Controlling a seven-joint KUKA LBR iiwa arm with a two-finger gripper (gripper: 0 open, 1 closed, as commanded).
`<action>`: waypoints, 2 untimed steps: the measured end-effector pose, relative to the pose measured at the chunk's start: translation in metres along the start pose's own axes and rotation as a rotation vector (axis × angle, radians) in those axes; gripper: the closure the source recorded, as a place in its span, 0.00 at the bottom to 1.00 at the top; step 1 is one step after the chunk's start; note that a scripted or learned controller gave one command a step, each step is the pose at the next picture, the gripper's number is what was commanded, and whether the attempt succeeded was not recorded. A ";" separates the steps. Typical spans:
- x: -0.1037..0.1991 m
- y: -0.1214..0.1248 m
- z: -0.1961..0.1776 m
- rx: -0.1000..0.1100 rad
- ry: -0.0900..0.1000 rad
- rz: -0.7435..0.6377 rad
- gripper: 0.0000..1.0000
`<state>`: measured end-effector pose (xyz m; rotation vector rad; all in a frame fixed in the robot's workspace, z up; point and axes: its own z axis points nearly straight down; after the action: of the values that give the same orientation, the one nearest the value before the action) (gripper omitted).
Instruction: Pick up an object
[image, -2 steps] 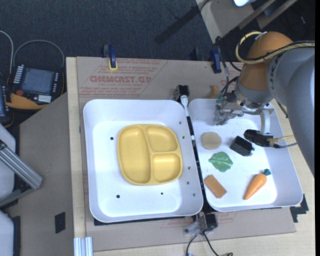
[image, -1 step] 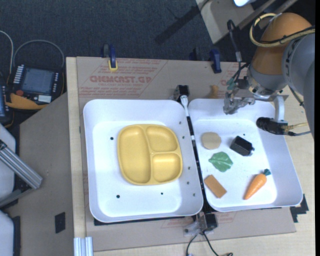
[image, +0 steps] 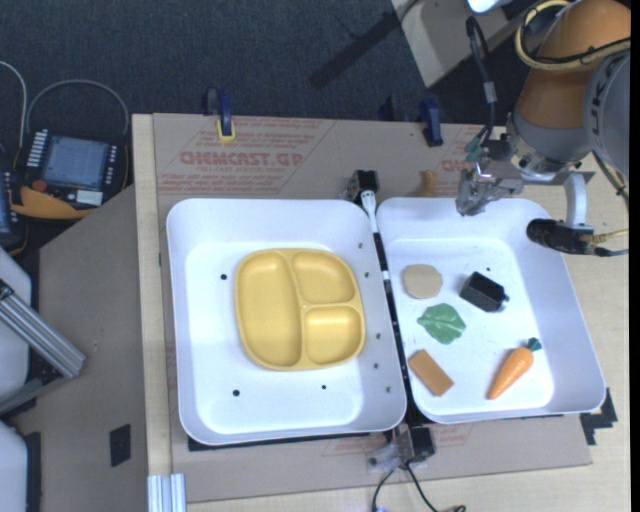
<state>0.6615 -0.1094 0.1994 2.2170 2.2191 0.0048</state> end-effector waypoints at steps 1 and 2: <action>-0.005 -0.001 -0.045 0.000 -0.001 0.001 1.00; 0.055 -0.021 -0.043 0.007 0.004 -0.005 1.00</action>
<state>0.6402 -0.0541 0.2426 2.2174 2.2296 0.0007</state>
